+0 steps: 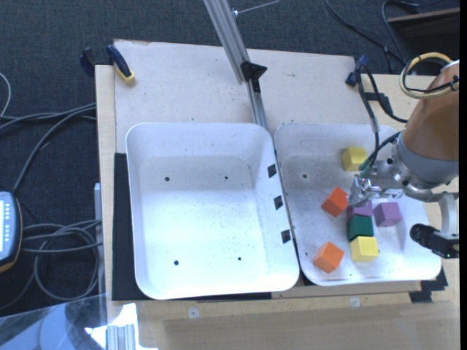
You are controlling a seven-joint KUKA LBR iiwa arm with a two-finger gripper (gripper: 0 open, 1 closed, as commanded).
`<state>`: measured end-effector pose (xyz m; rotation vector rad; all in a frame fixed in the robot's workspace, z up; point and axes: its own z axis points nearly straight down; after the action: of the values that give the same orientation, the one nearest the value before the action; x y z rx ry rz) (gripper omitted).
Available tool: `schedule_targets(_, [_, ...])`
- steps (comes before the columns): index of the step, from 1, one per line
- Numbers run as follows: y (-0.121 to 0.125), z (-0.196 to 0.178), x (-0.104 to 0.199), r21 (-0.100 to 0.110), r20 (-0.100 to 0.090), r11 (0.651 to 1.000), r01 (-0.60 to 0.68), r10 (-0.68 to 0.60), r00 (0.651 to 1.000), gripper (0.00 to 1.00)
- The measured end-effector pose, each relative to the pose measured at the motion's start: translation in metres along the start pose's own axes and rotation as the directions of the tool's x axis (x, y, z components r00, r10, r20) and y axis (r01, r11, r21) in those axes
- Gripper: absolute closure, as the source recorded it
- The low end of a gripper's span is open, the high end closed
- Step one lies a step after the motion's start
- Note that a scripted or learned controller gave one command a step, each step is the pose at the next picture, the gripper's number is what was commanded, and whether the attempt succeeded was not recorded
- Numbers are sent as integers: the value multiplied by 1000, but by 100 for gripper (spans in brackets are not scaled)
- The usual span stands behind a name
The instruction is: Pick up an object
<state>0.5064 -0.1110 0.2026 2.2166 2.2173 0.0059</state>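
Gripper [360, 192] is hovering over the right bin [306, 152] — can't tell its grip. Around the green cube [360, 227]: two orange, two yellow, one purple — no long axis.

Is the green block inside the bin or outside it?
Inside. The green block sits on the floor of the right bin, within its rim, among other colored blocks.

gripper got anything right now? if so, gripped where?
Cannot be told. The gripper sits low in the right bin, just above the green cube and between the orange cube and purple cube; no object is visibly held.
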Motion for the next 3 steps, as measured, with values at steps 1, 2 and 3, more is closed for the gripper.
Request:
schedule_targets(1, [2,-24,0,2,0,1000,1,-1,1000,100])
schedule_targets(2, [33,-34,48,4,-4,1000,7,-7,1000,100])
schedule_targets(3, [49,-39,90,4,-3,1000,6,-6,1000,100])
